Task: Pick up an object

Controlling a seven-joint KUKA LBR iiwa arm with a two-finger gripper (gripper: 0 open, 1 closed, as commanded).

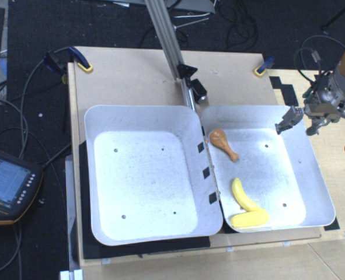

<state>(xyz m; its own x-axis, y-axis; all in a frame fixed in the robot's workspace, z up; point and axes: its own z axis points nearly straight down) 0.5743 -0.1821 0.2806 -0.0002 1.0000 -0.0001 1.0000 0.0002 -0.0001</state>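
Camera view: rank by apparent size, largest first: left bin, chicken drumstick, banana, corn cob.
1. left bin, by far the largest.
2. banana and corn cob look about alike; no ranking between them.
3. chicken drumstick, slightly smaller, though the margin is thin.

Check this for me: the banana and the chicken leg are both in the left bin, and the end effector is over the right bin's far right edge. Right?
Not quite. The camera view shows the banana and the chicken leg in the right bin, not the left bin. The end effector is indeed over the right bin's far right edge.
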